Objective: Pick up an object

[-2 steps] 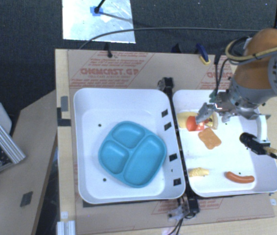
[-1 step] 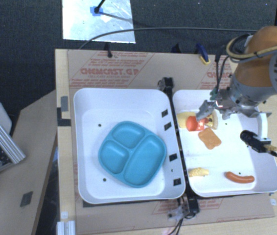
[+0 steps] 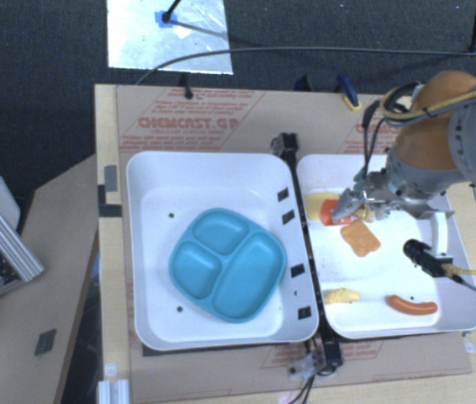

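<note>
My gripper (image 3: 350, 205) hangs low over the upper left part of the right bin (image 3: 461, 310). Its tip sits right beside a small red object (image 3: 330, 213), touching it or just above it. A flat orange piece (image 3: 361, 240) lies just below the gripper. Against the bin's left side, above the red object, lies a pale yellow piece (image 3: 316, 199). Near the front of the bin are a small yellow item (image 3: 340, 295) and a red-orange sausage (image 3: 412, 305).
The left bin (image 3: 150, 225) holds a blue divided plate (image 3: 228, 263). A black divider (image 3: 299, 234) runs between the two bins. The arm's grey body and orange band (image 3: 440, 116) cover the right bin's back right corner, with cables trailing to the right.
</note>
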`<state>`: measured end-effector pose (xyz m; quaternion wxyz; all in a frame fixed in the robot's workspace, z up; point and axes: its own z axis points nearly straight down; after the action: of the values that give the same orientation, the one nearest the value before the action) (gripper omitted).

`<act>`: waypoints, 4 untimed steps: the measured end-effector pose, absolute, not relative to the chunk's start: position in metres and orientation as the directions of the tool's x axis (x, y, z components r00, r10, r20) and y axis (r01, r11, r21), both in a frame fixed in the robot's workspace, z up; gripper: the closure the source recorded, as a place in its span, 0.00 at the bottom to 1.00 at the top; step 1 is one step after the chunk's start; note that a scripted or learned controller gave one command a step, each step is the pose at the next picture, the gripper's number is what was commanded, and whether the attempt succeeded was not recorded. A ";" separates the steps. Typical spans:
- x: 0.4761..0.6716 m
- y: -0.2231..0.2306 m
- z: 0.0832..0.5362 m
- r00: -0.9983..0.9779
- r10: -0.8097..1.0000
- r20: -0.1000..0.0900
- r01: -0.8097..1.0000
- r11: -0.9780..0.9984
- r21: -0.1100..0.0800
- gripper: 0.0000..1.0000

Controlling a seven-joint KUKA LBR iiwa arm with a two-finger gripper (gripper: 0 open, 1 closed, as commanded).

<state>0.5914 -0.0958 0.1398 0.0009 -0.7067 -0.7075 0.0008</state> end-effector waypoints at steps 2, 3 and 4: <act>0.593 -0.096 0.101 -0.002 1.000 -0.001 1.000 0.002 0.003 1.00; 0.589 -0.095 0.164 -0.004 1.000 -0.001 1.000 0.004 0.006 1.00; 0.590 -0.096 0.218 -0.004 1.000 -0.001 1.000 0.004 0.007 1.00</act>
<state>0.5903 -0.0957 0.2182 -0.0028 -0.7056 -0.7086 -0.0021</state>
